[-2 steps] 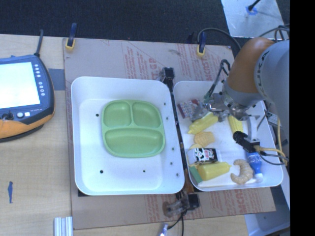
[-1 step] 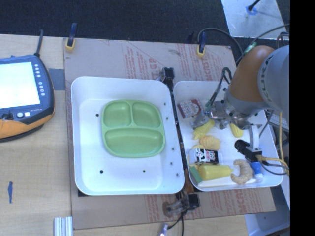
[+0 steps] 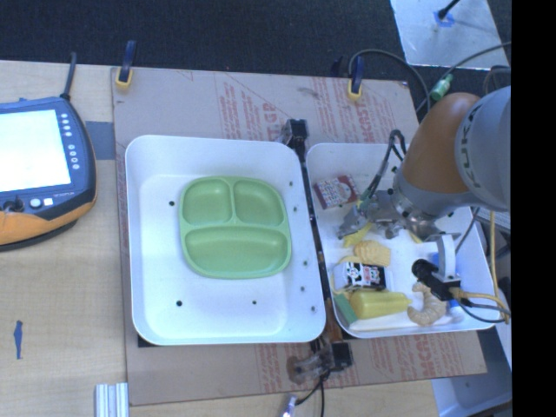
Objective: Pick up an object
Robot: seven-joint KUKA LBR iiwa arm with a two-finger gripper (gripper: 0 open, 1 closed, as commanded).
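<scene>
Since the task names no particular object, the yellow block [image 3: 379,303] near the front edge of the right bin [image 3: 323,159] looks the easiest pick: light, stiff, flat-sided, best pinched across its short width. Beside it lie a black-and-white packet [image 3: 360,274] and a red packet [image 3: 333,191], thin and probably slippery. Whether the tool [image 3: 365,217] is spread cannot be told

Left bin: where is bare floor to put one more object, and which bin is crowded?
In the left bin, bare floor rings the green divided plate, widest between plate and near rim. The right bin is crowded: arm, red packet, yellow block.
</scene>
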